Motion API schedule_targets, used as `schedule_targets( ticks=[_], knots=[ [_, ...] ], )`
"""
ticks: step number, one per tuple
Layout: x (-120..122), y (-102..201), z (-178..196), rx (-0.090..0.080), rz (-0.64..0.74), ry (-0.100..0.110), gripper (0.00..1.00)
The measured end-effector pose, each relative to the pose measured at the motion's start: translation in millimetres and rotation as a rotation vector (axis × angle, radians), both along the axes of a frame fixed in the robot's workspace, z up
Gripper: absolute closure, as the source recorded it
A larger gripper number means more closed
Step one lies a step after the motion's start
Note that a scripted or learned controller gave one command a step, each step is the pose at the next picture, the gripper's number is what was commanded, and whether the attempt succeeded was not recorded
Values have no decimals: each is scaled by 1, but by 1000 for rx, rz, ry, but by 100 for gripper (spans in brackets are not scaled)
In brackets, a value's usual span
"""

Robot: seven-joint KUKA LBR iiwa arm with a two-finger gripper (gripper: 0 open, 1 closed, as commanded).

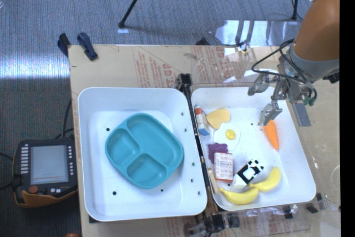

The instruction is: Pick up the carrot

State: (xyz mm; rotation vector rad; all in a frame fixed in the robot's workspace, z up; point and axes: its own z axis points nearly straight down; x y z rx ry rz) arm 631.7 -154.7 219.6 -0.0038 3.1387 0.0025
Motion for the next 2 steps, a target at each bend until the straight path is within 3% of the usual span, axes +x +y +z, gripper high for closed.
schedule_targets(
  ticks=[1,2],
  knots=[
    [-8,-34,-94,2,259,4,0],
    [-32,-53,-133,1,122,3,0]
  ],
)
